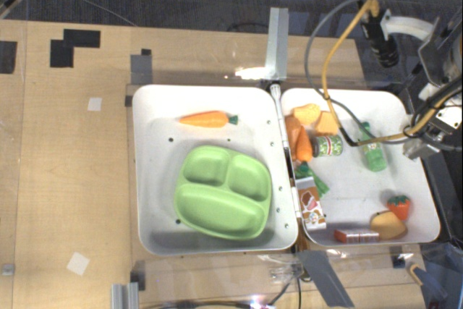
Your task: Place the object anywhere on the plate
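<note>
Camera view, from above and at a slant: the green plate (224, 192), with three compartments, lies in the left bin (148, 155), and a carrot (207, 119) lies apart from it near that bin's far wall. Nothing rests on the plate. The right bin (362, 192) holds a clutter of toy food: a can (329, 146), a green bottle (374, 155), a strawberry (398, 206), a carton (312, 205) and orange pieces packed against the divider. Which of these is meant for the plate I cannot tell.

The risk, as I judge it, lies in that crowding: a grasp near the divider could catch two pieces or push one aside, and a loose hold could drop the thing short of the plate, on the rim between the bins.

The arm (438, 94) sits at the right edge, over the right bin's far corner, trailing cables. Its claw's state cannot be told.
</note>
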### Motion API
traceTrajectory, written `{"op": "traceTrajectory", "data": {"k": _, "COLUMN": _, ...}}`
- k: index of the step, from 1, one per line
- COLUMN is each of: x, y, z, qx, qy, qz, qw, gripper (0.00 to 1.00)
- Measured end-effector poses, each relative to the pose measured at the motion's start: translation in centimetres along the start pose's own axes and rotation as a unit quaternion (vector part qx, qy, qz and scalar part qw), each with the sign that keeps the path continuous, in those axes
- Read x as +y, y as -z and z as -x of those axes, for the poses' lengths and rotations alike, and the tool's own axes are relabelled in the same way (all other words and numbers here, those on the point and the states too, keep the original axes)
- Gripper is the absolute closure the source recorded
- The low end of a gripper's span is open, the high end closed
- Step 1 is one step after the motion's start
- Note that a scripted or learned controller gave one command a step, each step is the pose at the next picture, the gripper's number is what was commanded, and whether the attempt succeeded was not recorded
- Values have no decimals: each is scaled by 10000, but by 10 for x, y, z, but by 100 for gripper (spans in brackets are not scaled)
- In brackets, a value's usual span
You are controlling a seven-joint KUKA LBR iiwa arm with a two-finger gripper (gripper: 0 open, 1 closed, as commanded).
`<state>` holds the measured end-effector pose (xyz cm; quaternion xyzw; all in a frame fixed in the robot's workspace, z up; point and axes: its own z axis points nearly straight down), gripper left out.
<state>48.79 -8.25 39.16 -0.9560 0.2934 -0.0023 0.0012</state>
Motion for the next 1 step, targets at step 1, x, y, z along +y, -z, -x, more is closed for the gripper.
{"op": "traceTrajectory", "data": {"k": 1, "x": 82, "y": 57, "z": -96, "qx": 12, "qy": 615, "qz": 9, "qw": 9981, "gripper": 100}}
